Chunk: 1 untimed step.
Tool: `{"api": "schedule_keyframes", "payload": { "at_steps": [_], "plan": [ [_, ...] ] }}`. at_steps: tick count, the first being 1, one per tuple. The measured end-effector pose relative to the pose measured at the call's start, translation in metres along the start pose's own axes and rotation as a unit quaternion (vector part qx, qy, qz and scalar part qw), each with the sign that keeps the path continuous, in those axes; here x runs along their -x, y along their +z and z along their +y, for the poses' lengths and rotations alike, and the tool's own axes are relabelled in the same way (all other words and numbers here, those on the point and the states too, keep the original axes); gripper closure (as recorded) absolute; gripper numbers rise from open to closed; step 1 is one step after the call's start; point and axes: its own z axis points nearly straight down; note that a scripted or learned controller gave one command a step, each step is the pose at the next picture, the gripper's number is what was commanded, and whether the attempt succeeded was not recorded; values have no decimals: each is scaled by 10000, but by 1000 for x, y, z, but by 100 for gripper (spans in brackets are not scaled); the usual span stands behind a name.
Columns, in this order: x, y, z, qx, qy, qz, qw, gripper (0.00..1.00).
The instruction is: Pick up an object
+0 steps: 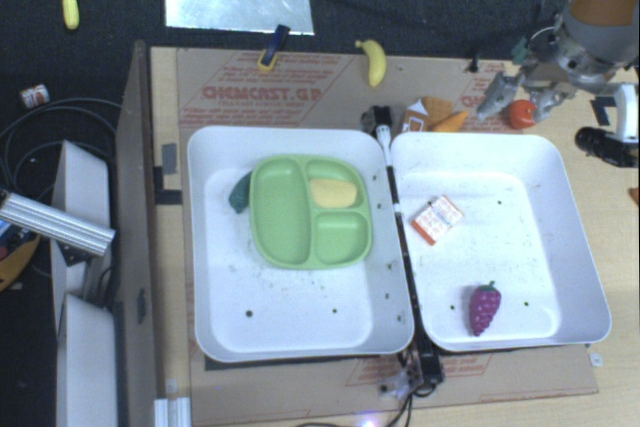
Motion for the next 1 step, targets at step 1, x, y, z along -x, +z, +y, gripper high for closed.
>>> {"api": "schedule_keyframes", "payload": {
  "at_steps": [1],
  "plan": [
    [0, -12, 1, 21, -17, -1, 10000, 100]
  ]
}}
